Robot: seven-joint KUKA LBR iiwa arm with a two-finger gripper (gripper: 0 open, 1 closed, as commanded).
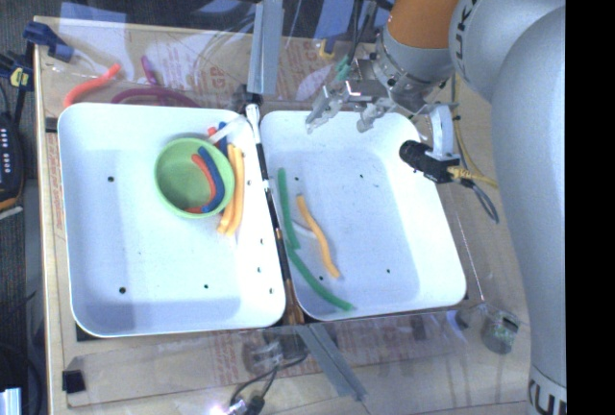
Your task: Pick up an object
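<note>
The big grey arm (524,115) leans in from the right, its orange band (432,0) tilted above the wrist, and the tool (341,113) hangs over the back edge of the right bin (423,250). Its two fingers (319,111) point down and toward the bins, spread apart with nothing between them, so the tool is released and holds nothing.

In the right bin, well clear of the tool, lie a few thin flexible strips. A long green strip (288,221) runs from near the divider down toward the front rim, another green piece (325,294) curves along the front left corner, and an orange strip (320,235) lies between them, touching or nearly touching the green one.

The left bin (125,259) carries a green bowl (183,178) near its back right part. Inside the bowl sit a red curved piece (207,173) and a blue one (213,197). Orange strips (233,197) lie against the bowl's right side, close to the divider.

Behind the left bin, on the worktop (144,53), lie a red loop (154,97) and clear plastic wrapping.
</note>
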